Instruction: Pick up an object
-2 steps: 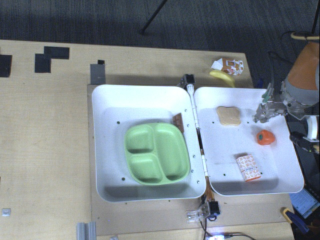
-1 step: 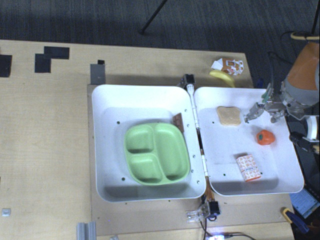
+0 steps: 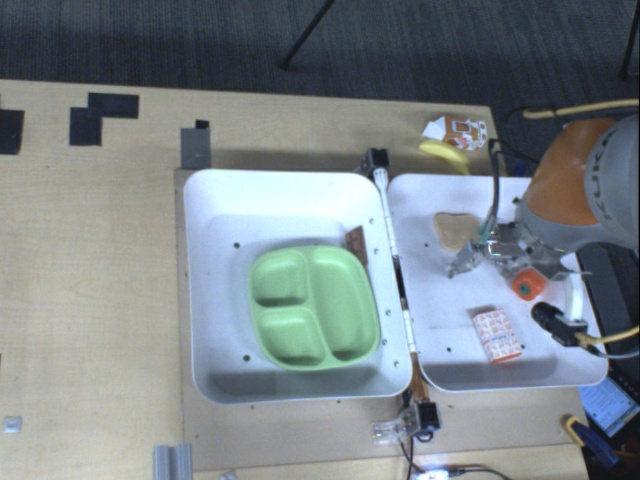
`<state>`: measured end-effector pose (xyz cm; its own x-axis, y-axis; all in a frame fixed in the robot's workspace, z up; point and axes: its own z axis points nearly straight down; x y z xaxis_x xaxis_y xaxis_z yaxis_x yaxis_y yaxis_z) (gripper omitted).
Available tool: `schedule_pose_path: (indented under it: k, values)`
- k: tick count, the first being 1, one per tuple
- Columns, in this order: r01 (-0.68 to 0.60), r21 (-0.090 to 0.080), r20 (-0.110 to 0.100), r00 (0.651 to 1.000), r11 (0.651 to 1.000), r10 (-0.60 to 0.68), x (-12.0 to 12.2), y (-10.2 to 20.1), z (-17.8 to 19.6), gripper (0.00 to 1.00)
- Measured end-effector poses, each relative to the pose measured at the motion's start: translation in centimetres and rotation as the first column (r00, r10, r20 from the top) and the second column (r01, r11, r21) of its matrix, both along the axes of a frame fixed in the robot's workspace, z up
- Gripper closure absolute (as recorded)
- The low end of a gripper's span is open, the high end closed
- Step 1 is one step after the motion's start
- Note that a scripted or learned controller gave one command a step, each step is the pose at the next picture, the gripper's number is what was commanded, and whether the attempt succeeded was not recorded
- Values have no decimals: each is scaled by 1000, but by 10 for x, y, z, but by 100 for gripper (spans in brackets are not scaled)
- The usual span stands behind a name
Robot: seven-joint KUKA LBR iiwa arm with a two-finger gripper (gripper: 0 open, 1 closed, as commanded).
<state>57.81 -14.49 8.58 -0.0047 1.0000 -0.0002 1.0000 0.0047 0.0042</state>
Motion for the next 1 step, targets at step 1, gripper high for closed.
schedule_pose_path:
  k: [1]
  values:
    - [-2,0,6,1000,1000,2,2,0,12,100]
